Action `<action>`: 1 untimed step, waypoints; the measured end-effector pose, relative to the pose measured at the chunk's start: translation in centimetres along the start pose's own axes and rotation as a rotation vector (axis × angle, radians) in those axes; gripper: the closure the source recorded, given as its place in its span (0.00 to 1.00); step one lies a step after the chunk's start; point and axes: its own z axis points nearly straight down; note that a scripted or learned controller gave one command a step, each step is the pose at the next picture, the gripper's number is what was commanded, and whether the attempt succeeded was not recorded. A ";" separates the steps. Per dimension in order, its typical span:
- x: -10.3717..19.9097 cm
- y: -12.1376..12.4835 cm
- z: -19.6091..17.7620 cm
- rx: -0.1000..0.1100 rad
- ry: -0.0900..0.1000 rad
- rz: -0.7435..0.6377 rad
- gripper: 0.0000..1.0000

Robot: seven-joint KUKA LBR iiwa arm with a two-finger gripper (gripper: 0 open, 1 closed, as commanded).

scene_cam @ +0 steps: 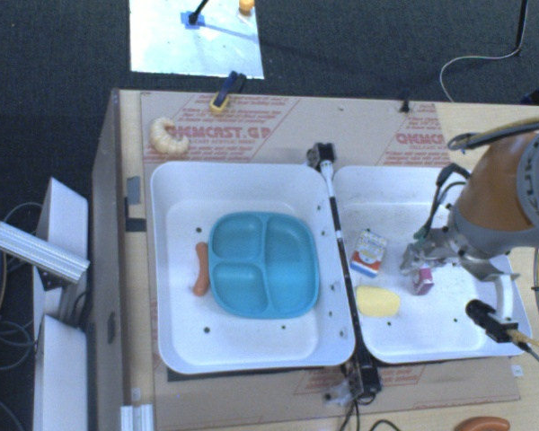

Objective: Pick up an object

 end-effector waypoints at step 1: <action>9.6 2.1 -9.0 0.000 0.001 -0.003 1.00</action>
